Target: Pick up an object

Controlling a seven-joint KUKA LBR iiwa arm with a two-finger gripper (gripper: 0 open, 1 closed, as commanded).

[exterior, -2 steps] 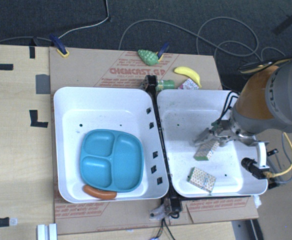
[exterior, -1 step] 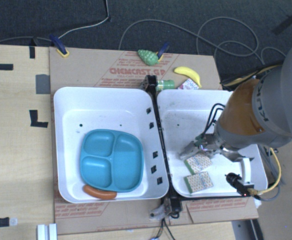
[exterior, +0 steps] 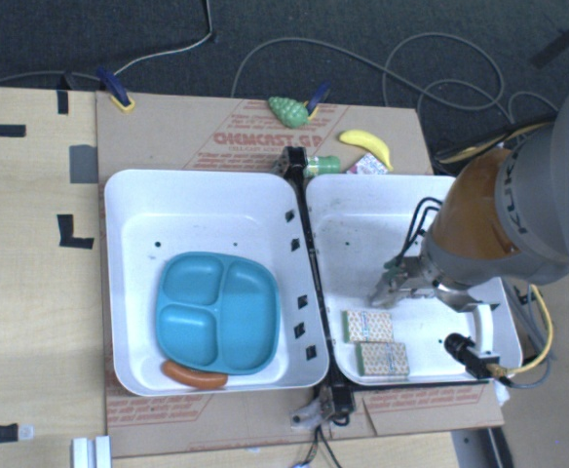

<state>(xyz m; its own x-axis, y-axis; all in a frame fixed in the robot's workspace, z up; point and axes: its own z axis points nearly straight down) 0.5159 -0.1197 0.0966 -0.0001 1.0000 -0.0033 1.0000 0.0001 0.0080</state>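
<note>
White plastic walls framed both bins. The left bin (exterior: 129, 203) held a blue divided plate (exterior: 216, 310) set toward its near right corner, with an orange sausage-shaped toy (exterior: 195, 375) lying against the plate's near rim, close to the bin's front wall. Bare floor lay open across the far half of that bin and along its left side.

The right bin (exterior: 353, 198) had two small greenish patterned blocks, one block (exterior: 369, 326) just behind the other block (exterior: 382, 360), both near the front wall and just right of the black divider (exterior: 304, 261) between the bins. The far half of this bin's floor was bare, so the open room there lay behind and to the left of the blocks.

The grey arm (exterior: 518, 213) with its orange band came in from the right and covered much of the right bin's right side. Its gripper (exterior: 394, 291) sat low over the floor, just behind the rear block and pointed toward it. The metal fingers (exterior: 390, 283) looked to be set narrowly apart, though their tips were small and dim; nothing showed between them, and whether they touched the rear block could not be told.

Beyond the bins, on the cardboard (exterior: 168, 139), lay a yellow banana (exterior: 366, 147) and a green toy (exterior: 288, 110).
</note>
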